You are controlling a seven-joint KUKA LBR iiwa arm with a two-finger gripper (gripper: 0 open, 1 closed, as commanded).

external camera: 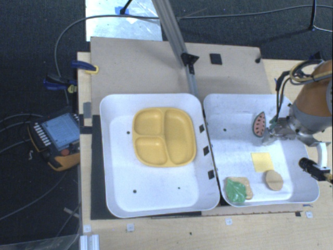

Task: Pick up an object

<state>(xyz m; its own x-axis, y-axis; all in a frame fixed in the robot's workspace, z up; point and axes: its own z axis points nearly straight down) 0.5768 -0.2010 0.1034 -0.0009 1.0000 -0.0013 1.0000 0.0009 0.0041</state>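
Note:
The right bin [229, 139] holds a watermelon slice [259, 124] near its far right side, a flat yellow square [261, 161], a round tan piece [273, 180] and a tan piece topped with green [238, 189] at the front. My gripper [272, 133] reaches in from the right and sits low, just right of and slightly nearer than the watermelon slice, close to it or touching it. Nothing is visibly held.
The left bin [119, 155] carries a yellow divided plate [164, 137]. A grey pole [174, 30] slants across the bench's far side. The arm's orange band [315, 95] and a black part [312, 168] overhang the right bin's right rim.

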